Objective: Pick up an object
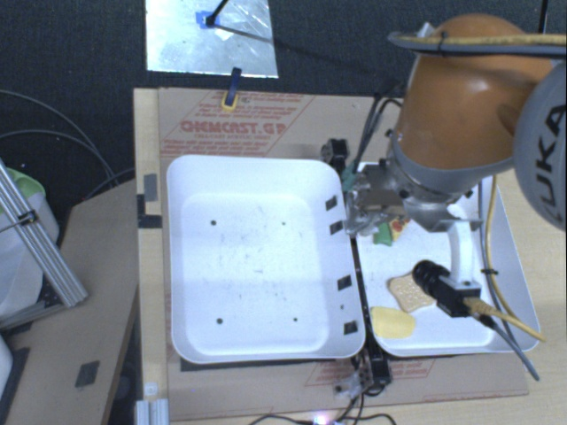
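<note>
At the far left, an aluminium rail (pixel 40 242) leans over the tan counter (pixel 97 237). A cardboard sheet (pixel 239 124) with red print lies on the counter under both bins, and a small blue-and-yellow clamp (pixel 232 89) sits at its far edge. Beyond that lies a shiny silver sheet (pixel 211 25). The left bin (pixel 257 255) is white, with a few dark specks on its floor. Black clips (pixel 337 228) line the seam where it meets the right bin (pixel 438 330).

The pincer (pixel 368 212) hangs just inside the right bin's left wall, close to the seam. The bulk of the wrist hides its tips, so I cannot tell whether it is apart or together. A small green-and-red piece (pixel 388 232) lies just beside it on the bin floor. Whether the two touch is unclear. Nearer the front edge, a tan cracker-like piece (pixel 406 294) rests flat, with a pale yellow piece (pixel 392 323) just beside it. Above them looms the arm's orange band (pixel 469 87), entering from the right.
</note>
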Robot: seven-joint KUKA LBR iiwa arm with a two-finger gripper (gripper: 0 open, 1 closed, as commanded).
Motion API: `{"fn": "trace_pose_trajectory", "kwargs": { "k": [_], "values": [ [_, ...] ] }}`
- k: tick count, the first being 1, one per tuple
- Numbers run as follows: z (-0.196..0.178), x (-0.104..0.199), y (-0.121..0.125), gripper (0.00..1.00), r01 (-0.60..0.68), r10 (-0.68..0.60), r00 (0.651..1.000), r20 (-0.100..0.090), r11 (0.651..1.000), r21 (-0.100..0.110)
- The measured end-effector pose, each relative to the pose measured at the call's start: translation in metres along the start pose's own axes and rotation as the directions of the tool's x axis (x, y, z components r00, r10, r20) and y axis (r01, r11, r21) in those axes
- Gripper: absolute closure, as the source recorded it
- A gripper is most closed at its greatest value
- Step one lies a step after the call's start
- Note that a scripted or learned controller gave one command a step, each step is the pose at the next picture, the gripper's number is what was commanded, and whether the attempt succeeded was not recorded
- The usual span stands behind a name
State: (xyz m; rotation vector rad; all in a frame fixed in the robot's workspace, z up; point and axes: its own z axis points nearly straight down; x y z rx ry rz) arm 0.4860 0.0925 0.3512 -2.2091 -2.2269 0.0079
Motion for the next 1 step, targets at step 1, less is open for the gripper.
{"fn": "trace_pose_trajectory", "kwargs": {
  "k": [1],
  "values": [
    [-0.0888, -0.0701, 0.0001, 1.0, -0.013, 0.013, 1.0, 0.0, 1.0, -0.019]
  ]
}}
